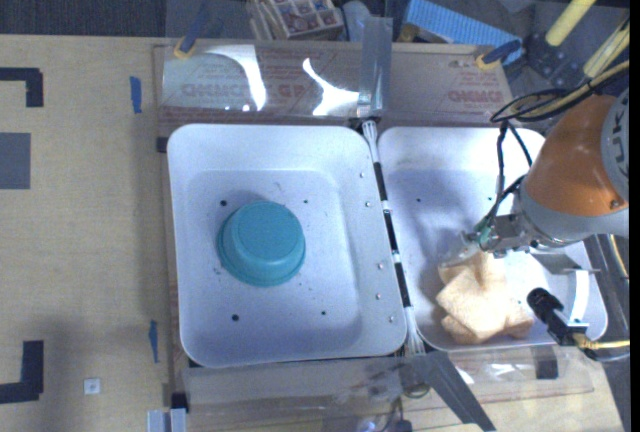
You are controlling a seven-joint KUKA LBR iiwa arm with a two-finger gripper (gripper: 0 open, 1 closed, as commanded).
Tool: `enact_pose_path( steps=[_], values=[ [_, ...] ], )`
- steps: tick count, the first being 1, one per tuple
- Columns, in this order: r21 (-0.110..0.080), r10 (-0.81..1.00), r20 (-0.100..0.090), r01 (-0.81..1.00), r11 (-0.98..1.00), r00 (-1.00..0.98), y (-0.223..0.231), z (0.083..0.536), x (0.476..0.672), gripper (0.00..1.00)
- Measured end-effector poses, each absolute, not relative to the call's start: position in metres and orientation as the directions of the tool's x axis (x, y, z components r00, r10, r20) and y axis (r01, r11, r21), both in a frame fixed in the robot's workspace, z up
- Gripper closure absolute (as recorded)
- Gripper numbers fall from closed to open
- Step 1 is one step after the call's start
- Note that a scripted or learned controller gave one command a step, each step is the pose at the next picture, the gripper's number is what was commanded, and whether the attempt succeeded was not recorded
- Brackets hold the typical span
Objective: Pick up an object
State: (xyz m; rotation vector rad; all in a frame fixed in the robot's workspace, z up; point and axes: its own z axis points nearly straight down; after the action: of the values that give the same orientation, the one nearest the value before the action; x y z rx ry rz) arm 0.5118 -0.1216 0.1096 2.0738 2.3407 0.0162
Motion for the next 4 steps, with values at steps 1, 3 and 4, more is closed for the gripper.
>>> enact_pose_path(
  steps=[1, 3, 4],
  values=[
    [0.004, 0.938, -0.003, 0.938, 0.346, -0.346, -0.115, 0.162, 0.528, 0.00],
    [-0.001, 0.992, 0.000, 0.992, 0.128, -0.128, -0.105, 0.163, 0.511, 0.00],
    [0.010, 0.991, -0.002, 0.991, 0.134, -0.134, -0.103, 0.089, 0.521, 0.00]
  ],
)
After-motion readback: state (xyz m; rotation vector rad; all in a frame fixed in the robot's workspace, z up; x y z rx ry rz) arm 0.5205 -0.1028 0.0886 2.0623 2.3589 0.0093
